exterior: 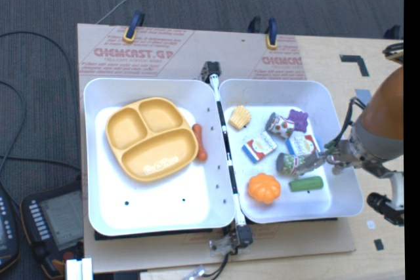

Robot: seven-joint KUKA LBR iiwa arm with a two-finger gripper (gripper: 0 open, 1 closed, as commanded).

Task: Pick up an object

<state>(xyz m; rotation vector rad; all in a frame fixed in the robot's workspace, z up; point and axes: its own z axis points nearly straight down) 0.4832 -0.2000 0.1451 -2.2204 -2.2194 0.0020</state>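
The right bin (341, 197) holds several toy foods: an orange pumpkin (264, 187), a green pickle (306, 184), a dark can (289, 164) lying on its side, two blue-and-white cartons (260, 147) (302, 142), a second small can (279, 125), purple grapes (299, 119) and a yellow crinkle piece (240, 117). My gripper (319, 159) reaches in over the bin's right wall, low and right against the dark can's right end, just above the pickle. Nothing is visibly lifted.
The left bin (151, 213) bears a yellow divided plate (152, 138) with a red-orange sausage (199, 141) beside its right edge. A clamped ridge (223, 141) separates the bins. Cables and a controller pendant (59, 213) lie on the floor at left.
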